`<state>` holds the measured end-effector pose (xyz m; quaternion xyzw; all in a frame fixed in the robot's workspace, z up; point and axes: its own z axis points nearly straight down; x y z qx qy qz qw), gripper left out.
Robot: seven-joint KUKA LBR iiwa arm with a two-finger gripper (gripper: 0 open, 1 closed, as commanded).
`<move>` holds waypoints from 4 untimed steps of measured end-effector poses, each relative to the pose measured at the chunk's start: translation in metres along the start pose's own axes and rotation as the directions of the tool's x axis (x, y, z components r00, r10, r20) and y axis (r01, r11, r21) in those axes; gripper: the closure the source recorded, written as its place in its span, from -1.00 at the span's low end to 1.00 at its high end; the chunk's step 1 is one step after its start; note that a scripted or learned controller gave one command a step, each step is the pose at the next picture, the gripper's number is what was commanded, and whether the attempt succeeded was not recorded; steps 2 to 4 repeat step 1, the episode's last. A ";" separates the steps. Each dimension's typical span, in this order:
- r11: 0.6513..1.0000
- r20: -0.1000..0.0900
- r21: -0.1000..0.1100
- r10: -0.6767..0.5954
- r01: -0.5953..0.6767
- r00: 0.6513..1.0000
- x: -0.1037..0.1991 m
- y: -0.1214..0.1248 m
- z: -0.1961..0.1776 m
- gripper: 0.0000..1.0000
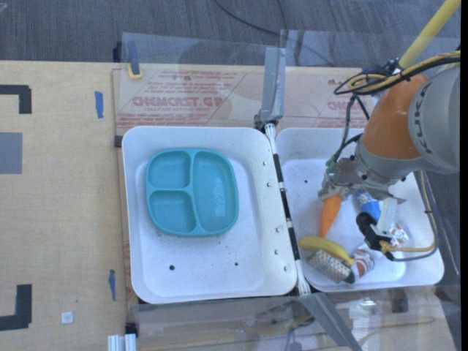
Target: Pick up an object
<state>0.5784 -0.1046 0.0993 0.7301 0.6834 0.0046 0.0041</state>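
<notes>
Two white bins sit side by side before you: the left bin (201, 284) bears a teal divided plate (191, 191), while the arm's gripper (344, 185) hangs over the right bin (303, 168), just above a carrot (330, 214), with a banana (327, 248) near the front. You cannot tell its grip.
</notes>
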 end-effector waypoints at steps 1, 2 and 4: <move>0.999 0.002 0.010 -0.040 0.040 0.999 0.044 0.061 -0.085 1.00; 0.999 0.002 0.010 -0.040 0.040 0.999 0.044 0.061 -0.085 1.00; 0.999 0.002 0.010 -0.040 0.040 0.999 0.044 0.061 -0.085 1.00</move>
